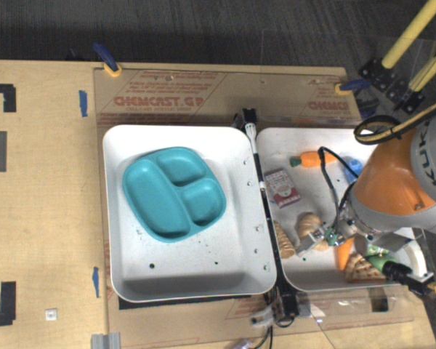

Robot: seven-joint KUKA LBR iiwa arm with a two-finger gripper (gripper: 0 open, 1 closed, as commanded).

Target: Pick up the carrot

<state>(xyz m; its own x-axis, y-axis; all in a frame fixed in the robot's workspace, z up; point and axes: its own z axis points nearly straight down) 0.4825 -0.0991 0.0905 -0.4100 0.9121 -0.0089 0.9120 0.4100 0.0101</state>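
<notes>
The carrot (307, 161) is a small orange toy with a green end, lying near the back wall of the right bin (272, 145). My gripper (333, 237) is low in the front half of that bin, well in front of the carrot and apart from it. The arm's orange band (392, 184) and wrist cover much of it. An orange piece (344, 252) lies right beside the gripper, and I cannot tell what it is or whether it is held.
The right bin also holds a pink packet (281, 187), tan bread-like pieces (309, 224) and a waffle-like piece (363, 268). A teal divided plate (174, 193) lies in the left bin (123, 260). A black cable (330, 173) loops over the right bin.
</notes>
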